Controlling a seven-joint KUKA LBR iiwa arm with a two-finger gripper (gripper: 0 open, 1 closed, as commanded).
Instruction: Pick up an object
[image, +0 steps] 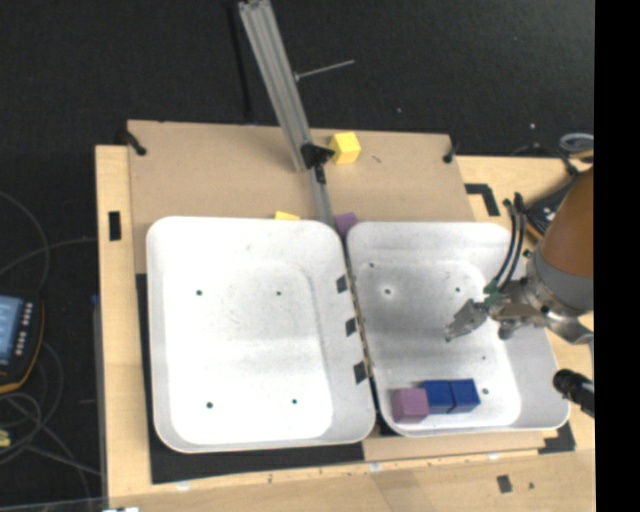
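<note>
A purple block (409, 403) and a blue block (450, 395) lie side by side, touching, at the front edge of the right bin (420, 255). My gripper (482, 325) hangs over the right half of that bin, behind and slightly right of the blocks. It is open, with one grey finger (462, 322) pointing left and down and nothing between the fingers. The orange-banded wrist (570, 235) rises behind it at the right.
The left bin (240, 330) sits beside the right one. A yellow block (346, 147) rests on the cardboard behind, a small yellow piece (287, 215) and a purple block (345, 222) sit at the bins' back edges. A slanted metal rail (285, 90) reaches down to the divider.
</note>
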